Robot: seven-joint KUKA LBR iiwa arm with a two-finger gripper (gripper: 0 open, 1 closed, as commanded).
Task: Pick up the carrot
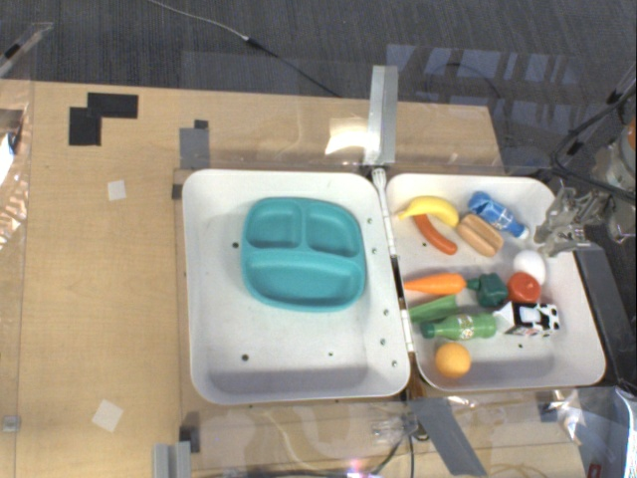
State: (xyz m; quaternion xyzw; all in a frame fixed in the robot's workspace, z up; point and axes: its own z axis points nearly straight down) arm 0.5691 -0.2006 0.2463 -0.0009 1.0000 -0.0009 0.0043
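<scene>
Camera view, lower part of the frame: the desk point(90, 317) carries two white bins side by side. Nearest in the right bin point(582, 352) lies an orange point(453, 360). Just above it a green bottle point(463, 327) lies on its side, with a black-and-white cow point(535, 318) to its right. A green pod point(432, 308) sits just beside the bottle, and the carrot point(435, 285) lies right above it, left of centre in this bin, its tip pointing to the frame's left. A dark green piece point(490, 290) touches the carrot's right end, with a red tomato point(525, 287) and a white egg point(529, 265) further right. Farther up sit a sausage point(437, 234), a hot dog point(480, 235), a banana point(429, 208) and a blue can point(497, 214).

The left bin point(214, 297) holds a teal tray point(302, 253).

The gripper point(560, 231) hangs at the right bin's upper right edge, well apart from the carrot; I cannot tell whether its jaws are open or closed.
</scene>
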